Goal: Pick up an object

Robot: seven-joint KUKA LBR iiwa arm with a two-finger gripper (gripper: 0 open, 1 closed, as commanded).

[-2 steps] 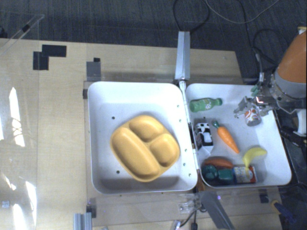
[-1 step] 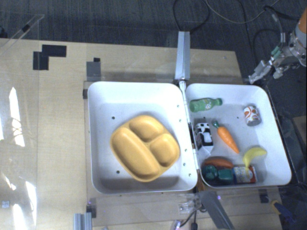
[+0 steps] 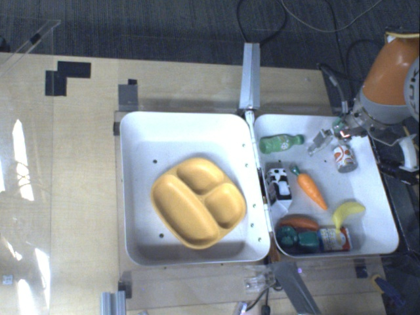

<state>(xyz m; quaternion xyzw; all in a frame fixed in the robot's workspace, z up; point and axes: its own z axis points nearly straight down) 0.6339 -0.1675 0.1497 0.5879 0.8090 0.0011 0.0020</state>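
Your pincer (image 3: 319,141) hangs spread and empty over the right bin (image 3: 387,228), between bottle (image 3: 281,142) and can (image 3: 344,157); approach step, so next lower onto the can

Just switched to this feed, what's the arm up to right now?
The arm's gripper hovers over the far side of the right bin, between the green bottle and the small can, with nothing between its fingers. The carrot, banana and the other items lie untouched. The left bin holds a yellow divided tray.
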